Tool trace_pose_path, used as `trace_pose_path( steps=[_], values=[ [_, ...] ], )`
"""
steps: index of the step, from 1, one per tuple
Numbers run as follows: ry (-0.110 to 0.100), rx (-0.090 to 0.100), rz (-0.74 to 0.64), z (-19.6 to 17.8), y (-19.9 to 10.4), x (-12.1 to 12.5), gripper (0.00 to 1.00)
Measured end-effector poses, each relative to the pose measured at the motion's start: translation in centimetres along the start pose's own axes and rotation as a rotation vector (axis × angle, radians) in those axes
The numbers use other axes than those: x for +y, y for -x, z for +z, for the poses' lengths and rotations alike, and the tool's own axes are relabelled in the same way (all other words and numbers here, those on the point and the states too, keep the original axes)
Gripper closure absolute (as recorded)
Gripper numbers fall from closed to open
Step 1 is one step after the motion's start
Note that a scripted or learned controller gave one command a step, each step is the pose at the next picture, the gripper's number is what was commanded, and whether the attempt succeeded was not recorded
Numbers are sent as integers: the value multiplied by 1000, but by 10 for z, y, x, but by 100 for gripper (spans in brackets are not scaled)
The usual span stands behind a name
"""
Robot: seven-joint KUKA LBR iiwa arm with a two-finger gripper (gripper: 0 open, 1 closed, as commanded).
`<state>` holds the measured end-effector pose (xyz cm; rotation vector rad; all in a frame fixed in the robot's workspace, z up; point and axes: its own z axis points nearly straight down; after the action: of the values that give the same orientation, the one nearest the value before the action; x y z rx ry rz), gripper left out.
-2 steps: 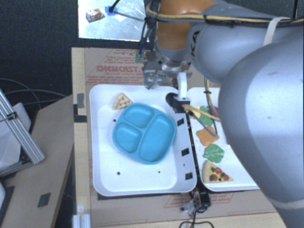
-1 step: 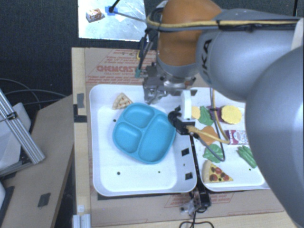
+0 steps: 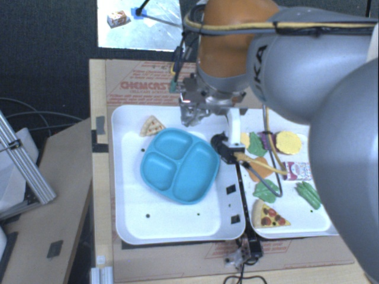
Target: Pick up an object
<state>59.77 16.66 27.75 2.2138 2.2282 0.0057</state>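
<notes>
While the gripper (image 3: 190, 116) hangs over the far rim of the left bin (image 3: 127, 218), the blue plate (image 3: 180, 164) lies just in front of it, flat on the bin's white floor. The plate is rounded, split into three compartments, and sits nearer the bin's right wall than its left. Whether the gripper is open or closed cannot be told, since its tip is dark and blurred under the wrist. Whether it touches the plate cannot be told either.

A tan, waffle-patterned wedge (image 3: 152, 125) lies in the far left part of the same bin, near the plate's far edge but apart from it, and to the left of the gripper.

The right bin (image 3: 302, 220) holds a crowd of small play food. A yellow disc (image 3: 288, 141) sits at the far side, with a green leafy piece (image 3: 256, 144) just beside it to the left. An orange strip (image 3: 260, 167) lies below the leaf, pointing toward the wall between the bins. A white packet with pink print (image 3: 299, 170) lies near the middle. A green lump (image 3: 266, 189) and a green pod (image 3: 308, 194) lie nearer the front, well apart from each other. A pizza slice (image 3: 270, 215) with red dots lies in the front left corner.

Both bins rest on a sheet of brown cardboard (image 3: 148, 81) with red lettering. The grey arm (image 3: 320, 70), with its orange band (image 3: 237, 25), covers the right side.
</notes>
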Motion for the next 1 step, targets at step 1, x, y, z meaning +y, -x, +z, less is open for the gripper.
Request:
trace_pose_path(
  steps=[1],
  values=[
    [1,1,-3,-11,0,1,100]
  ],
)
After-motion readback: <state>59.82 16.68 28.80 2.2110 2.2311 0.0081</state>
